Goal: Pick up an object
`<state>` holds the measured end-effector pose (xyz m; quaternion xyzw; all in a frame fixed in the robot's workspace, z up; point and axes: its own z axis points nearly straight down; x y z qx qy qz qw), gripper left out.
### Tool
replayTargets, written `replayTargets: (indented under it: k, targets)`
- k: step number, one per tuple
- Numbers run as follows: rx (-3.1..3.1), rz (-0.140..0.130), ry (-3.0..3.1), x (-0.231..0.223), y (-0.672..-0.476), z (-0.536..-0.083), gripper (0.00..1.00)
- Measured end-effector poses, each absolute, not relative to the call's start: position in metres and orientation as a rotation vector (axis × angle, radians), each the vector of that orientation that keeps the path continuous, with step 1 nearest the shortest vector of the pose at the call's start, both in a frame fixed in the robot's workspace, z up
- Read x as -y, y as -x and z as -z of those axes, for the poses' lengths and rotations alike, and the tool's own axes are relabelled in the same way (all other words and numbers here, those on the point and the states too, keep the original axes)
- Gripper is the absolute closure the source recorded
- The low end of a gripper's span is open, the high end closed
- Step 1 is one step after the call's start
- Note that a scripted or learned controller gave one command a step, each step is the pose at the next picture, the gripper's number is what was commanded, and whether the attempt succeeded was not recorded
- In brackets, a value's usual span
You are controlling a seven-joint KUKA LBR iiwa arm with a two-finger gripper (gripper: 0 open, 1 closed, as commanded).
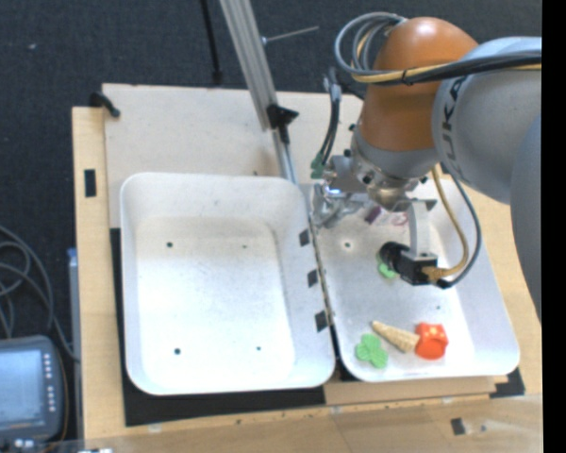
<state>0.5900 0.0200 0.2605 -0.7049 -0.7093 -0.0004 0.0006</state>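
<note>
Gripper [338, 199] low at 11 o'clock corner of right bin [354, 276]; wrist blocks view, jaw state can't tell. Pickables bunched at bin's 6 o'clock: green piece [370, 351], tan cone [392, 336], orange piece [431, 342]. Small green bit [387, 271] nr centre. Gripper well apart from bunch, so prob. no grasp here.
</note>
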Motion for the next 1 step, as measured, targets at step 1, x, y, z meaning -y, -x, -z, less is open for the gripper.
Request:
replayTargets:
  k: [1]
  targets:
    - [2.227,0.0,2.214,-0.0582,-0.5714,-0.2516,1.0]
